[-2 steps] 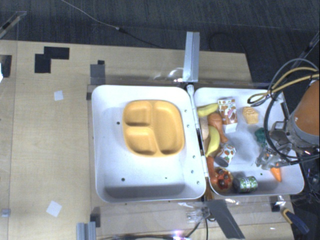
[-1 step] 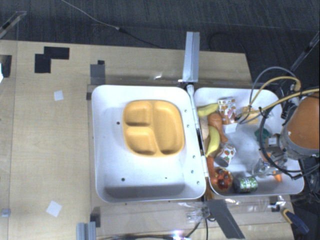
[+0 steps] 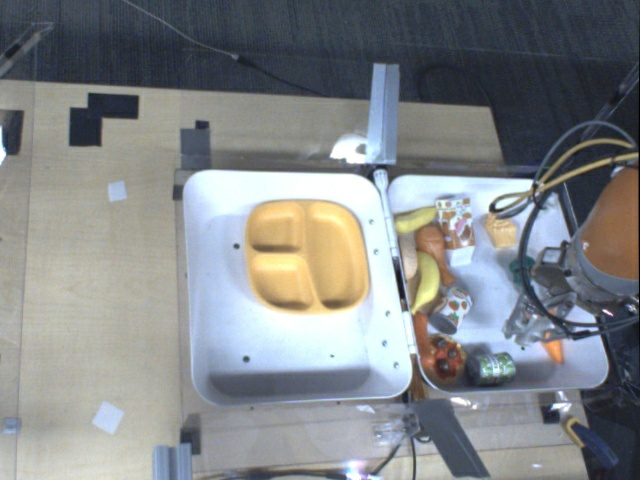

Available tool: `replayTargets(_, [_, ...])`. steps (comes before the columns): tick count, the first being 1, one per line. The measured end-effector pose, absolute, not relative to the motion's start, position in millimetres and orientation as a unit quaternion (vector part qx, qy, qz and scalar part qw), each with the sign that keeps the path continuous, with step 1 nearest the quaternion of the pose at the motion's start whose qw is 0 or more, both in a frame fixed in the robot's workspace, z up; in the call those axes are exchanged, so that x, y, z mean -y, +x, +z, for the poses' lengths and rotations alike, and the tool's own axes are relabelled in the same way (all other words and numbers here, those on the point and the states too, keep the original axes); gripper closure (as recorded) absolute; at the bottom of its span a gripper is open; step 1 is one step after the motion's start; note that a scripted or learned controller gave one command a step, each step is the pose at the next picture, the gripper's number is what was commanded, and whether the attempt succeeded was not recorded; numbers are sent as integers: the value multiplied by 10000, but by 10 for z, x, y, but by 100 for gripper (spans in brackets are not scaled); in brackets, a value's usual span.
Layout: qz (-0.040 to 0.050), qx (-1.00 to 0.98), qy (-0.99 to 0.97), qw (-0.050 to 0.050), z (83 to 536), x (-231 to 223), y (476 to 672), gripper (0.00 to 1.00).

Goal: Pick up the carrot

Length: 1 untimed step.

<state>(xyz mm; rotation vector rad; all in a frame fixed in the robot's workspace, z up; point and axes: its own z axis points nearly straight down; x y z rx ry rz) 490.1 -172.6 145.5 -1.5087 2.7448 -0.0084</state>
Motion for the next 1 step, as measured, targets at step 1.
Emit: replayTargets(1, [-40, -8141, -5807, 40, 901, 1749, 4911, 100])
